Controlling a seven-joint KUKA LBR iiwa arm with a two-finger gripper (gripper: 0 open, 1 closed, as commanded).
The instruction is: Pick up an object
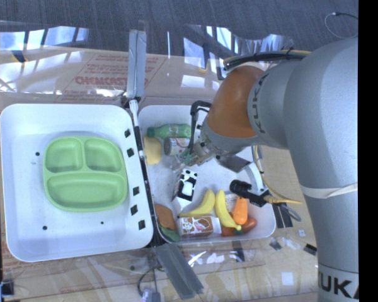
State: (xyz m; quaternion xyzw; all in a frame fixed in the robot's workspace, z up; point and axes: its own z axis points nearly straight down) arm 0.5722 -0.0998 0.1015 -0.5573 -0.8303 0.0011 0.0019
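The tool (190,158) hangs low in the right bin (152,115) — I cannot tell its state — with the green bottle (170,131) just beside it, leftward, long axis running left-right.

Dark grey ribbed floor (82,2) across the top, beyond the bench's far edge. Bench (69,272) surface is pale wood-tone. Clear plastic sheeting (63,65) with red print lies along the far edge, reflecting bright bluish light. A thin cable (341,19) loops on the floor at top right.
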